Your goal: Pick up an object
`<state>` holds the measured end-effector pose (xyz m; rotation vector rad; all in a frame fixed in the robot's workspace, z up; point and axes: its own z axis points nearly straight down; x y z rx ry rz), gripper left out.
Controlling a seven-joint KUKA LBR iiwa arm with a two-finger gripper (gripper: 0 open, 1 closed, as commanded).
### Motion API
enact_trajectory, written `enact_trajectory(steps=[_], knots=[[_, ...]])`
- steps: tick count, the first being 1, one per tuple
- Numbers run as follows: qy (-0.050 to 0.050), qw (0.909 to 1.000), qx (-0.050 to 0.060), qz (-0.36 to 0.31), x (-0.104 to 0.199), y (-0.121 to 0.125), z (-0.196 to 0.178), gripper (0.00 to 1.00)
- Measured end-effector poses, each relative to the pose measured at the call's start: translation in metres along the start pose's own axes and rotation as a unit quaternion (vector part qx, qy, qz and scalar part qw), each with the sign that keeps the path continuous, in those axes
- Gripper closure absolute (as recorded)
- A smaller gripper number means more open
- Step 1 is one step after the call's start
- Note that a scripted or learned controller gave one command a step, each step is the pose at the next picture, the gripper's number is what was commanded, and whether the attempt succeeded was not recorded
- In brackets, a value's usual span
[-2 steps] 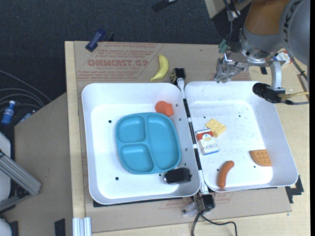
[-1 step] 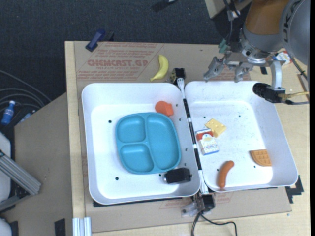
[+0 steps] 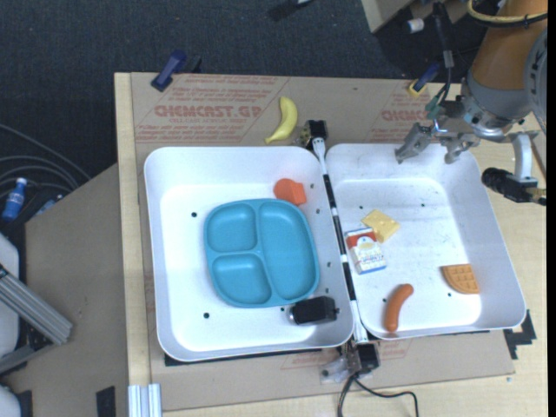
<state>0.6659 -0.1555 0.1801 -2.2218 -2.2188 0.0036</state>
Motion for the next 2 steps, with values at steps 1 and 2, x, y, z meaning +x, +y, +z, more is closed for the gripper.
enact_trajectory(steps=[1, 2], knots=[[0.001, 1.0, 0.0, -0.001, 0.049, 0.0, 0.092, 0.0], [0.0, 1.0, -0.002, -0.001, 0.049, 0.001, 0.081, 1.0]])
